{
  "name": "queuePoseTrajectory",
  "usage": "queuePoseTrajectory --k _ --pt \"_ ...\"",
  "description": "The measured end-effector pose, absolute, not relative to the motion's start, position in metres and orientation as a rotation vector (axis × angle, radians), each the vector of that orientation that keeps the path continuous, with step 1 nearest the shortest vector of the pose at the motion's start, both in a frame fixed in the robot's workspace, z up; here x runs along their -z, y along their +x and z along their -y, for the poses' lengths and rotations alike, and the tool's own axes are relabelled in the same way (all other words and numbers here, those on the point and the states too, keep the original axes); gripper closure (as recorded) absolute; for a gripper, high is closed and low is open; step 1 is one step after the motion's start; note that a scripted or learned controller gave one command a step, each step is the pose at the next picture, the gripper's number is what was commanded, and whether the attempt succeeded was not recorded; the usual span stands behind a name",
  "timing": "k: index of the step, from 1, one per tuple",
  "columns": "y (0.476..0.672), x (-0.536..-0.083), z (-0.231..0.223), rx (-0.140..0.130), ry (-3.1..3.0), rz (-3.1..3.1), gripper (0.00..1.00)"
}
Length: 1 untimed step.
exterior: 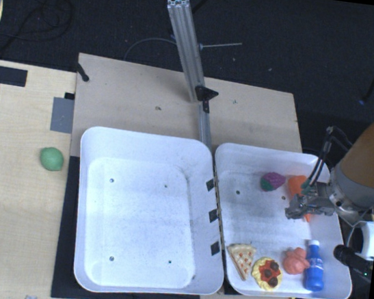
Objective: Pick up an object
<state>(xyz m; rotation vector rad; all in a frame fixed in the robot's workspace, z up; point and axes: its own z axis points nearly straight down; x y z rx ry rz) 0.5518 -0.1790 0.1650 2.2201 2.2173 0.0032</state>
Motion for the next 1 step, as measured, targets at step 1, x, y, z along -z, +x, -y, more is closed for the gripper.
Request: queuePoseTrajectory --k 1 --pt "0.5526 -0.2172 0.1795 -0.004 2.219 -2.219 1.0"
